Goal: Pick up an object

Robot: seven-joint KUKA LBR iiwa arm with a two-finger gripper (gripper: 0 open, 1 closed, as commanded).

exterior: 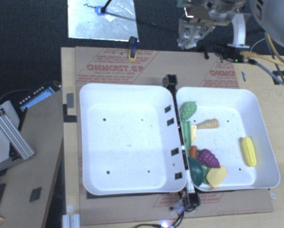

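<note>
My end effector (191,32) hangs high beyond the bins; grip state: cannot tell. Corn cob (248,151) lies alone in the right bin (263,127). Best target: descend centred, close across its narrow width.

Even, fairly bright light is falling from above, and the two white bins (127,141) are reading close to washed out, their floors losing most texture. Soft shading is showing along the inner walls, and only faint shadows are lying beside the toy foods. A silvery sheet (102,12) at the top is catching glare in patches against the dark floor, which is sinking toward near black. The whole picture is looking slightly soft and grainy, with print on the worktop (118,65) only barely legible. The tool (191,32) at the top edge is appearing blurred, its details smearing together.
</note>
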